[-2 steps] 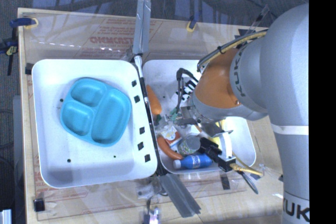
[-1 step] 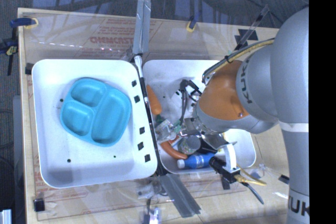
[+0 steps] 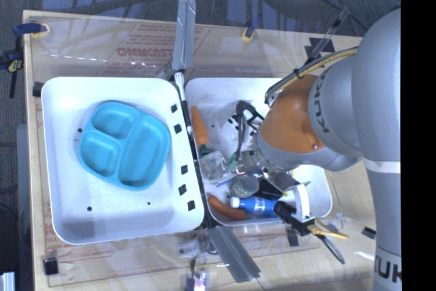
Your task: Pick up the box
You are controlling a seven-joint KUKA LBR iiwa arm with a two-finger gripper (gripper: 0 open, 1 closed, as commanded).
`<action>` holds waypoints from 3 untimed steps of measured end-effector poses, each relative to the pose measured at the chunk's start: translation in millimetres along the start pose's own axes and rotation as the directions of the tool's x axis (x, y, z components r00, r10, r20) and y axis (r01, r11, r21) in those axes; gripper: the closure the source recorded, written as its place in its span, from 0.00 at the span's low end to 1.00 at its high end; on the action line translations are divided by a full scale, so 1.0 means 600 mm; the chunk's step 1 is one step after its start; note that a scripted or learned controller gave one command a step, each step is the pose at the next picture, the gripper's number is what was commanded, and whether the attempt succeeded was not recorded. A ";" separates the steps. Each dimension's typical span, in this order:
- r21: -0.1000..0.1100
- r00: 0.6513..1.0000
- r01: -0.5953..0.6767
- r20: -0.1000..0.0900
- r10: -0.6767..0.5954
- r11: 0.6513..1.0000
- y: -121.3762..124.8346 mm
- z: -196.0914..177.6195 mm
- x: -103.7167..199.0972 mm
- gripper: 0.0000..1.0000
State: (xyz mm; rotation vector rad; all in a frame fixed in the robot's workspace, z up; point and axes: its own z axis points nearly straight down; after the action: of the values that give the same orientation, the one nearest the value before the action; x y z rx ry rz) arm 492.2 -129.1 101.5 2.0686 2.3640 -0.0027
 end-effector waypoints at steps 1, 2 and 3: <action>0.000 0.999 0.039 -0.002 -0.039 0.999 -0.030 -0.069 -0.068 1.00; 0.000 1.000 0.014 -0.003 -0.014 1.000 0.021 -0.196 0.006 1.00; 0.000 1.000 0.014 -0.003 -0.014 1.000 0.021 -0.196 0.006 0.00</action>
State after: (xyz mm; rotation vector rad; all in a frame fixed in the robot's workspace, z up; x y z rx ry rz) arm 504.1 -123.7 219.0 2.0539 2.3795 -0.0004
